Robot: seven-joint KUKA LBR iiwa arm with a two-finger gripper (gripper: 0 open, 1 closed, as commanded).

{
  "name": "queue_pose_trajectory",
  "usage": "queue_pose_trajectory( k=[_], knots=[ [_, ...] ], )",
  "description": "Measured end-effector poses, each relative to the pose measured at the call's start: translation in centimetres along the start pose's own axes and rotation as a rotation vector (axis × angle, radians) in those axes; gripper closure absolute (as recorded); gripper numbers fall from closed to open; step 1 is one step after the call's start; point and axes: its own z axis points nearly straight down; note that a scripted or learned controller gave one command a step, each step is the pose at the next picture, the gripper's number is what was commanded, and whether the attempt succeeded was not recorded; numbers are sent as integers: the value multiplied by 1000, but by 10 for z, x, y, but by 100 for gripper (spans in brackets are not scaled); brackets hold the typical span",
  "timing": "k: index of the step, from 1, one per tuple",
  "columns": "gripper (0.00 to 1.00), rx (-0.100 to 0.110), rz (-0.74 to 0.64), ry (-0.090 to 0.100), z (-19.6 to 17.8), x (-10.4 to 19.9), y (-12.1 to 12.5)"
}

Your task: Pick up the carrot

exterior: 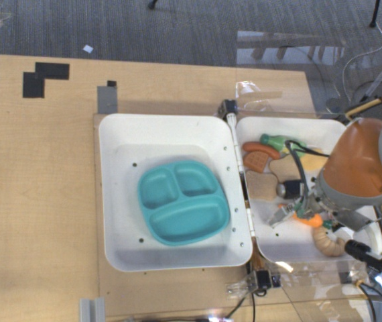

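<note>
The carrot is a small orange piece with a bit of green at its left end, lying in the right bin near the front right. My gripper hangs low over the bin floor just left of the carrot, close to its green end or touching it. The grey arm with its orange band reaches in from the right and hides part of the bin behind the carrot.
The left bin holds a teal divided plate. In the right bin lie a red-orange sausage, a brown bread slice, a green vegetable and a tan pastry-like piece. Cables run along the bench's front edge.
</note>
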Motion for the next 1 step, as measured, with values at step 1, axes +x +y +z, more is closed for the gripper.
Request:
queue_pose_trajectory(
  k=[1],
  knots=[
    [100,-8,-2,0,-12,1,4]
  ],
)
